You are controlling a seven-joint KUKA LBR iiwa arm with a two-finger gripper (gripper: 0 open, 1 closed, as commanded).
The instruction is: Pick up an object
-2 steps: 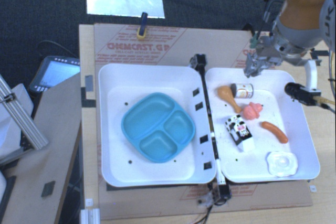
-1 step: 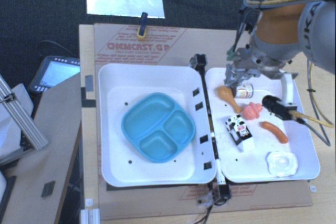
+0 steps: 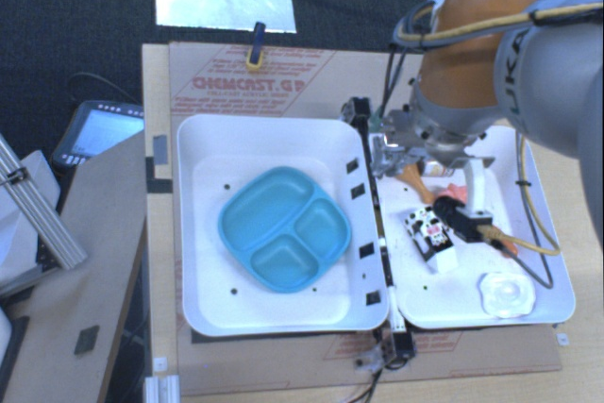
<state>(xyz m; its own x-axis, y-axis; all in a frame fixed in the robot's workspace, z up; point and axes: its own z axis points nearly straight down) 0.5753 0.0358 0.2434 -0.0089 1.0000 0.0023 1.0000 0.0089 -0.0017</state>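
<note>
On the bench, the right bin (image 3: 557, 302) holds the jaws (image 3: 413, 167), their state impossible to tell.

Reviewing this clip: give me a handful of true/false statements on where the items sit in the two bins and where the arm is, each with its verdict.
1. The blue divided plate lies in the left bin. True.
2. The white round lid sits on the blue plate. False: it lies in the right bin, near its front corner.
3. The arm is over the left bin. False: it hangs over the right bin.
4. A small black-and-white object lies in the right bin. True.
</note>
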